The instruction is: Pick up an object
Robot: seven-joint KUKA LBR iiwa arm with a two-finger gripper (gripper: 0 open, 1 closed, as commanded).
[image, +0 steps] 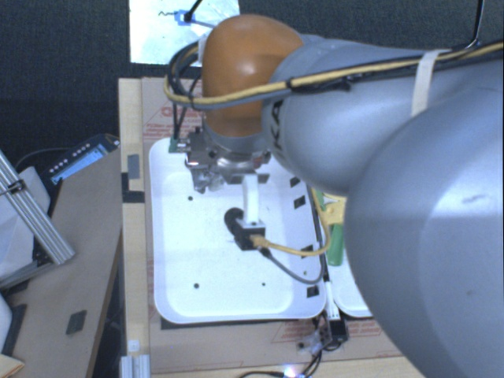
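Now the gripper (206,173) is seen low over the far end of the left bin (177,290); open or closed cannot be told. A green object (336,246) lies in the right bin (352,304), near the divide: it should be centred over before descent.

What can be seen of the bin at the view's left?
The bin is a shallow white tray, plastic by its look, with rounded corners and a low raised rim. It lies flat on a brown board, its right rim close beside the second bin. A few small dark specks dot its floor. The arm hangs over its far half and hides that part.
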